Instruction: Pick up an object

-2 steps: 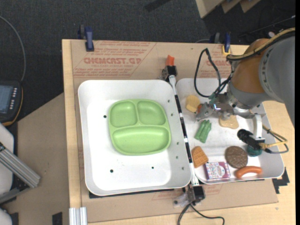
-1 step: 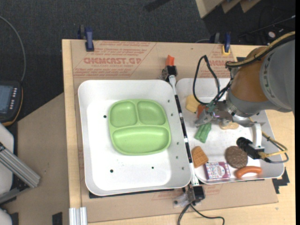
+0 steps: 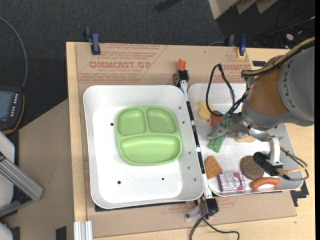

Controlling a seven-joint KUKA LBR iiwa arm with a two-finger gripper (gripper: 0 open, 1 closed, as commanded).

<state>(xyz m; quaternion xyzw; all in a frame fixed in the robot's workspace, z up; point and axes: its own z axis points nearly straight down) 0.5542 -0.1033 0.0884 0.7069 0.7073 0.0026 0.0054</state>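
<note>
Green object [image 3: 216, 144] just below gripper [image 3: 218, 130] — right bin [image 3: 295, 184].

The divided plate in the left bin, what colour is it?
Light green, seen clearly in the camera view.

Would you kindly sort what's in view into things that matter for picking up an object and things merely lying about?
Job:
end effector
green piece
yellow piece
waffle-like piece
brown disc
pink box

Lying about:
green divided plate
left bin
clamps

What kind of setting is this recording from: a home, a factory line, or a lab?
Most likely a robotics lab bench: a board clamped down with blue clamps, two white bins side by side, and loose cables over dark carpet.
</note>
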